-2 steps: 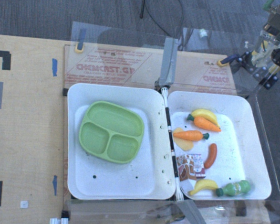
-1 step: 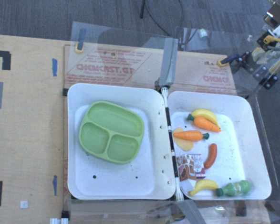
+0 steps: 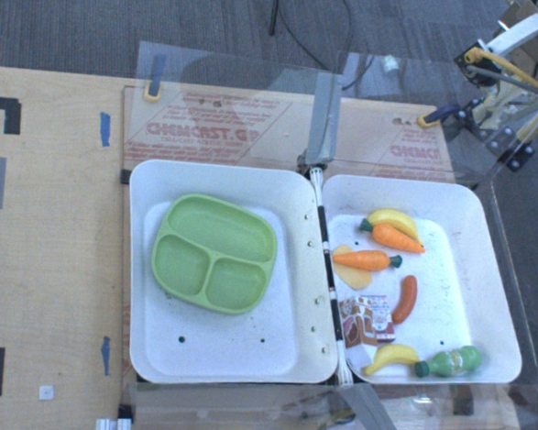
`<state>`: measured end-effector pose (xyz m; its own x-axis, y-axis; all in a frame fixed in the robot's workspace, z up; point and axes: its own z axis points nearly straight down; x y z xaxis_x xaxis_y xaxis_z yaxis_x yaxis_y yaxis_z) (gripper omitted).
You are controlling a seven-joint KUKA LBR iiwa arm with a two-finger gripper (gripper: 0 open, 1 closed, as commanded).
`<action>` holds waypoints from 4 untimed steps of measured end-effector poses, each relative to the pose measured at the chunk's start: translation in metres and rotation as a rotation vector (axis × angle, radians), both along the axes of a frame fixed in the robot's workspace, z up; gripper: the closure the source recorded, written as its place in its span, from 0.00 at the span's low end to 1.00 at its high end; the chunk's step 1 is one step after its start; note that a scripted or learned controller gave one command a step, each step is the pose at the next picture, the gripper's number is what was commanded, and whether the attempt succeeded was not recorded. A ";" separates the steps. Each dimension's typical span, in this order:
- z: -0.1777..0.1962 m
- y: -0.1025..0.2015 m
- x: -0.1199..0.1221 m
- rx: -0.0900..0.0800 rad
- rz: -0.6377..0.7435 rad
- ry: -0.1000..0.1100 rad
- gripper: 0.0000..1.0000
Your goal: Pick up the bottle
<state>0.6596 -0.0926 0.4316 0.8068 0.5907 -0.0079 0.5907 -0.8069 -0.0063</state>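
- In the right white plastic bin (image 3: pixel 497 299), near its front right corner, lies the small green plastic bottle (image 3: pixel 449 363) on its side.
- Just beside the bottle's cap end lies a yellow toy banana (image 3: pixel 390 358).
- Farther back in that bin sit a red toy sausage (image 3: pixel 405 299), a small printed packet (image 3: pixel 367 320), two orange toy carrots (image 3: pixel 367 260) and a second yellow banana (image 3: pixel 393 218).
- The left white plastic bin (image 3: pixel 141 338) holds a light green plastic plate with three sections (image 3: pixel 214 253).
- Both bins rest on the tan wooden bench (image 3: pixel 47 240).
- I cannot tell if the pincer is open or closed.
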 end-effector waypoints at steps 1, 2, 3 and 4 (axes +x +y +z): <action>0.000 0.005 -0.001 -0.002 -0.301 -0.004 1.00; 0.000 0.028 0.001 -0.004 -0.435 -0.006 1.00; 0.000 0.053 -0.038 -0.004 -0.226 0.001 1.00; 0.000 0.117 -0.078 -0.003 -0.233 -0.002 1.00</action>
<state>0.5820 0.0242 0.4316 0.9213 0.3888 -0.0081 0.3888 -0.9213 -0.0025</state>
